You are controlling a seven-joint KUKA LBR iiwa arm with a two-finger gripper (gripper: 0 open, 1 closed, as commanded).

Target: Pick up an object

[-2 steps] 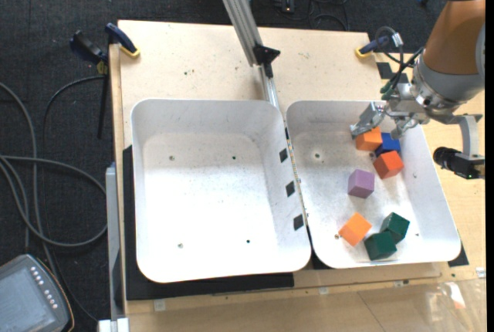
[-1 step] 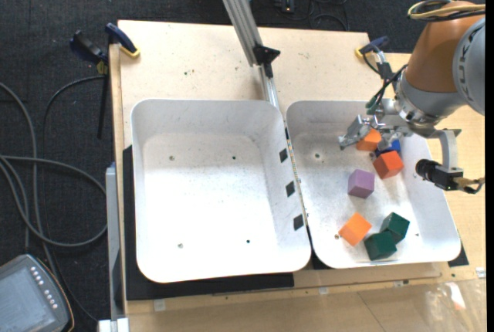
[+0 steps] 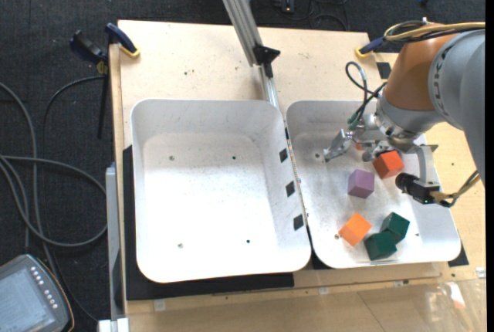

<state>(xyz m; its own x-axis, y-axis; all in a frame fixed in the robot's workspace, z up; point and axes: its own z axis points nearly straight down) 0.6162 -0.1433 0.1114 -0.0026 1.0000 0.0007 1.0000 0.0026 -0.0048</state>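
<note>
Our pincer (image 3: 369, 143) hangs low over the far part of the right bin (image 3: 309, 122), and we cannot tell from this slanted view how it is set. Just right of it, partly under the wrist, lies a red-orange block (image 3: 389, 163), the likeliest target. Nearer sit a purple block (image 3: 360, 184), then an orange block (image 3: 355, 229) and two dark green blocks (image 3: 388, 235) close together by the near rim. We judge the pick to be at the reaching stage; next the pincer must centre on one block, close and lift. The left bin (image 3: 147, 122) sits beside it on the pale wooden surface (image 3: 193, 52), clamped at its far corners, with cables across the dark floor (image 3: 46, 130).
</note>
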